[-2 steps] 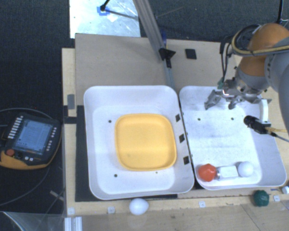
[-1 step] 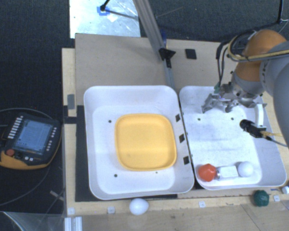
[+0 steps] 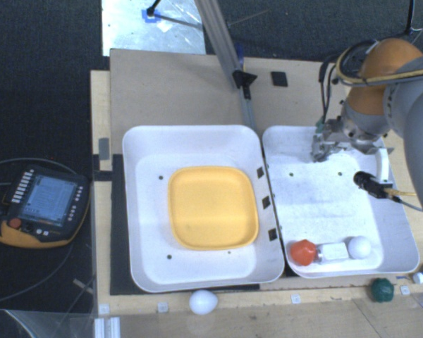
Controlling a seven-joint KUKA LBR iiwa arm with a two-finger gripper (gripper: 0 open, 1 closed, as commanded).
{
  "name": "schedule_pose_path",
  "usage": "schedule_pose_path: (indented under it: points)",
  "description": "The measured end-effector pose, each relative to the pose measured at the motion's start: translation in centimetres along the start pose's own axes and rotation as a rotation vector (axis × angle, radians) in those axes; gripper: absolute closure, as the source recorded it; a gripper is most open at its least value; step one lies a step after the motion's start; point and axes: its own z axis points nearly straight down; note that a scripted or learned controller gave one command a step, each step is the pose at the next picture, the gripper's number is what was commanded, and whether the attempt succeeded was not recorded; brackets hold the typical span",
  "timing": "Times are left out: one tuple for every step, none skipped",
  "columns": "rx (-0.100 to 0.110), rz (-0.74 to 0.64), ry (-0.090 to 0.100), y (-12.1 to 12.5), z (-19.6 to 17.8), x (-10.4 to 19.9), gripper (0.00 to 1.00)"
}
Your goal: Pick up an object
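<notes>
Gripper (image 3: 324,148) is being held low over the far part of the right bin (image 3: 296,141); whether its jaws are spread or pressed together cannot be told. Orange ball (image 3: 303,252), white block (image 3: 334,251) and white ball (image 3: 359,246) are being kept along the near wall. A yellow plate (image 3: 213,207) is being borne by the left bin (image 3: 144,189).

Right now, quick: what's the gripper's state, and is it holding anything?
Gripper: over the right bin's upper part; open or closed cannot be told, and nothing is visibly held.
</notes>
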Motion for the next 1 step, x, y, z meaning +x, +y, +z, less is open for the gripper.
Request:
schedule_pose_path:
  points:
    - [-0.003,0.0,0.0,0.7,-5.95,0.66,1.0]
